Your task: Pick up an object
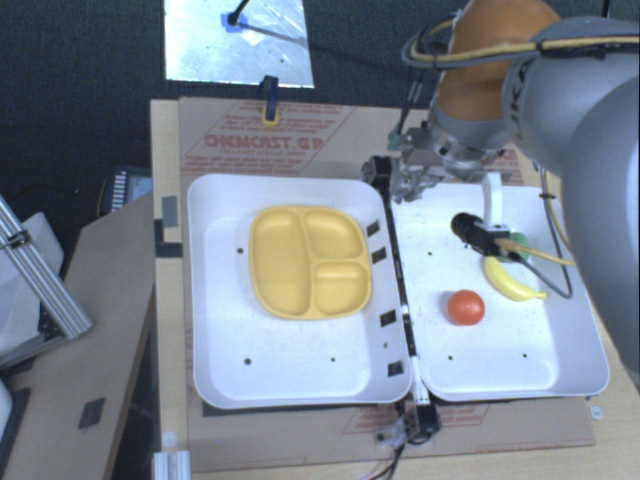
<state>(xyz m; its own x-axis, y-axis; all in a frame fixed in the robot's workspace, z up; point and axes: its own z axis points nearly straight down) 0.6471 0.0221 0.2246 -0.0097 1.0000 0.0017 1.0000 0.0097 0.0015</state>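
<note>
A red-orange round fruit (465, 307) lies in the middle of the right bin (560, 368). A yellow banana (513, 282) lies just to its upper right, with a small green piece (520, 240) beside its far end. My gripper (408, 182) hangs over the far left corner of the right bin, close to the divider between the bins. It is well apart from both fruits, and nothing shows held in it. A yellow divided plate (305, 261) lies in the left bin (215, 368).
The grey arm and its orange band (495, 38) cover the far right side of the right bin. The ridge between the bins (398, 298) carries black clips. A shiny sheet (238, 28) lies beyond the bench, and a metal rail (40, 278) stands at left.
</note>
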